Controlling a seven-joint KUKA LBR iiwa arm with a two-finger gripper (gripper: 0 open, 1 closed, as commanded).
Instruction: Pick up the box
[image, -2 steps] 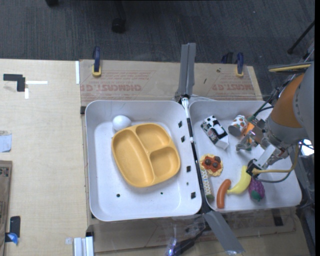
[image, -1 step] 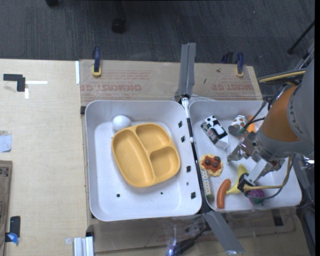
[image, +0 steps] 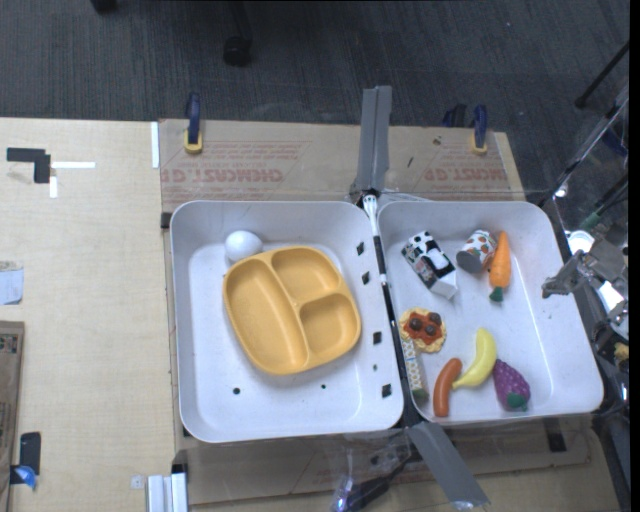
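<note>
Two white bins are seen side by side on the tabletop (image: 80, 300). In the left bin (image: 195, 330) a yellow divided plate (image: 290, 308) is laid, with a white ball (image: 242, 243) just beside its upper left edge.

The box (image: 430, 264), patterned black and white, is found in the upper left part of the right bin (image: 560, 320), lying tilted on its side. Just to its right a small can (image: 476, 251) is placed, and a carrot (image: 499, 265) is set against the can's right side. Below the box a pizza slice (image: 424, 329) is seen, with a long strip-like packet (image: 412, 362) along the bin's left wall. Near the bin's lower edge a sausage (image: 444, 385), a banana (image: 479, 360) and a purple grape bunch (image: 511, 384) are grouped close together.

At the right edge of the view, over the right bin's rim, part of the arm's tool (image: 572, 275) is visible, well apart from the box. Whether the tool is wide or narrow cannot be told; nothing is seen held in it.
</note>
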